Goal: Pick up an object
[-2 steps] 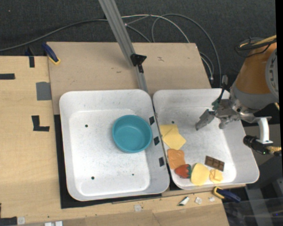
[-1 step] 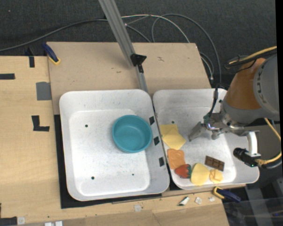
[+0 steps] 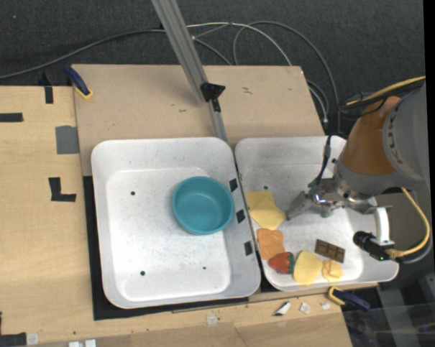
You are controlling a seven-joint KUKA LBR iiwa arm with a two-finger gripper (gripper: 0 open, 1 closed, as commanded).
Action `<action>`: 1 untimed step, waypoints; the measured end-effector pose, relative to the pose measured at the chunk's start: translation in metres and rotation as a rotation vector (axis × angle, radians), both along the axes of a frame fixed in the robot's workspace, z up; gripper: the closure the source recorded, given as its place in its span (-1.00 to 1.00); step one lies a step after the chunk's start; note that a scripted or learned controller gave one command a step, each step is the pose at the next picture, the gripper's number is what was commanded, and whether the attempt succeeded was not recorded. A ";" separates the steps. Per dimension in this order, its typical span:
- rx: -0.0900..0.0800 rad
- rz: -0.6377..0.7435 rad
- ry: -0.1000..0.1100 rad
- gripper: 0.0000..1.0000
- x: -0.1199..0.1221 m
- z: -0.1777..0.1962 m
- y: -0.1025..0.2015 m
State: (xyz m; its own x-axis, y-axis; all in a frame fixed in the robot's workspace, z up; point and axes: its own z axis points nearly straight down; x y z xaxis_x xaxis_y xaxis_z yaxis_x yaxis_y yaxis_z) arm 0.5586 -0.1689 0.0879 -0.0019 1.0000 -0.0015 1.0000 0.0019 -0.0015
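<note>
Arm reaching into the right bin (image 3: 274,151), its tip low beside the yellow food pieces.

The gripper (image 3: 299,205) points left over the bin floor, just right of the yellow wedge (image 3: 264,209) and apart from it; whether the fingers are spread or pressed together cannot be told, and nothing shows between them. Below lie an orange piece (image 3: 271,241), a red piece (image 3: 281,261), a yellow lump (image 3: 306,267) and a brown bar (image 3: 329,250). The left bin (image 3: 124,173) holds a blue bowl (image 3: 201,205).
</note>
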 end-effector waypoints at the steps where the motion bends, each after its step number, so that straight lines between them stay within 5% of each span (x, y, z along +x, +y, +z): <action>1: 0.002 0.001 0.000 1.00 0.000 0.011 0.001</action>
